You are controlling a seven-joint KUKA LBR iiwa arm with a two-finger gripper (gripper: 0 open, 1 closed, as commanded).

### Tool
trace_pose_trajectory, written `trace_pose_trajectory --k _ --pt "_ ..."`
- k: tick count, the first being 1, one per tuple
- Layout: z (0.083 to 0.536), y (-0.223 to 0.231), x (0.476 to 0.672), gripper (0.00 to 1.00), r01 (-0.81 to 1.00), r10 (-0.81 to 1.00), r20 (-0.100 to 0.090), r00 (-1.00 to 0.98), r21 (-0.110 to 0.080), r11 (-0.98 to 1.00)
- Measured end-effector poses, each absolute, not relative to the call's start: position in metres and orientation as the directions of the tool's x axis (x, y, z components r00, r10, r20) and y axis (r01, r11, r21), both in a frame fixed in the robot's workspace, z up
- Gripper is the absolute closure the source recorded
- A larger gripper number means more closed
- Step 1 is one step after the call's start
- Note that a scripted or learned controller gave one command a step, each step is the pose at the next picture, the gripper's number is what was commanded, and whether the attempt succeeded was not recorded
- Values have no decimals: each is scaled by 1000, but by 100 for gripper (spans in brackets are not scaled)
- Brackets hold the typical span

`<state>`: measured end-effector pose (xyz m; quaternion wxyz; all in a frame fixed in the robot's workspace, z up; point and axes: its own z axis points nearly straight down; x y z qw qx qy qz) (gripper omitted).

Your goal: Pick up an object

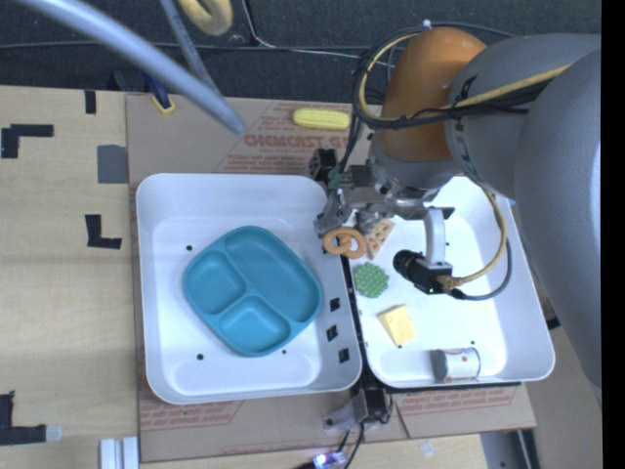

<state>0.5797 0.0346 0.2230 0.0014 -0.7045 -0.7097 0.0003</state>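
Nearest you, at the lower edge of the right bin (518, 360), note a small white and grey cylinder (455, 363) lying on its side. Just above it lies a yellow cheese-like wedge (395, 324), and beyond that a green, bumpy round item (371, 280). In the left bin (156, 262), observe a blue divided plate (252, 288) resting flat near the middle.

Farther up, locate the gripper (344, 225) over the divider between the two bins. An orange ring-shaped object (343, 242) sits directly at its tip, with a tan waffle-patterned piece (377, 233) just beside it to the right. You cannot tell from this angle whether the ring is actually gripped.

At the far side, on the cardboard behind the bins, a yellow banana-like object (320, 118) lies apart from everything else.
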Motion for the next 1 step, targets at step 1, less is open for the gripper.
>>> trace_pose_trajectory --k 1 --pt "213 85 577 100 1000 1000 0 -6 -4 6"
